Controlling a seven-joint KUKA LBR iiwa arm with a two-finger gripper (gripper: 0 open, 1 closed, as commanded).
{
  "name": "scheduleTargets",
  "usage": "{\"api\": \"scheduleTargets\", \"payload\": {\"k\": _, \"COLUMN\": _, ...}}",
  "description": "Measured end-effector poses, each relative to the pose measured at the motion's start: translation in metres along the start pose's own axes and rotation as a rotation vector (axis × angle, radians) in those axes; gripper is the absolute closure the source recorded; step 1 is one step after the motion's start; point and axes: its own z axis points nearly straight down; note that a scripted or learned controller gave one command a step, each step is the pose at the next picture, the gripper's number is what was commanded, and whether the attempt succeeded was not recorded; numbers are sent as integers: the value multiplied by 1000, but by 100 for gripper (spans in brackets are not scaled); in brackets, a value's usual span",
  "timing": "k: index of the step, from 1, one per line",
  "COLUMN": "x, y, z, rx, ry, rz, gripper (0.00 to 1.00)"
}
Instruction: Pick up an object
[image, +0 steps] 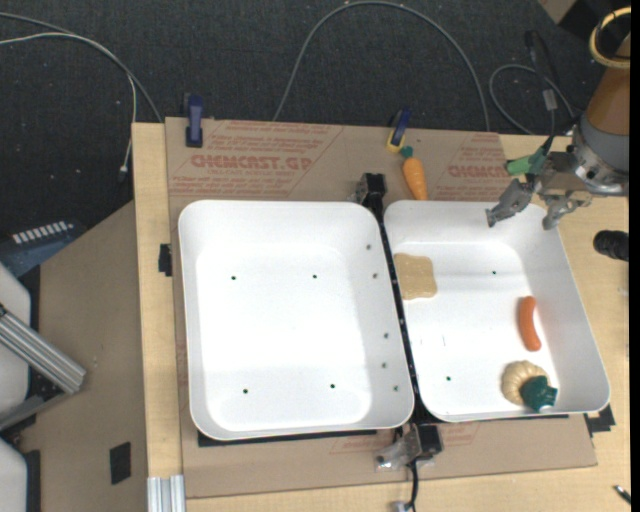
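Nearest the camera, a tan bun (519, 380) and a teal piece (540, 394) are lying touching each other in the right bin's (470, 400) front corner, so a grab there is risking two things or a scrape on the wall. An orange sausage (529, 324) is sitting just behind them, clear of its neighbours and likely the safest pick. A beige slice (414, 277) is lying flat against the inner wall, hard to get under. The left bin (200, 330) is holding nothing. Farther back, the gripper (534, 205) is hovering over the rim, fingers spread apart, gripping nothing. A carrot (414, 177) is lying on the bench (290, 150) beyond
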Motion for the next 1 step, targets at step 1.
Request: {"api": "scheduleTargets", "payload": {"k": 1, "x": -21, "y": -30, "z": 124, "rx": 11, "ry": 2, "rz": 2, "gripper": 0}}
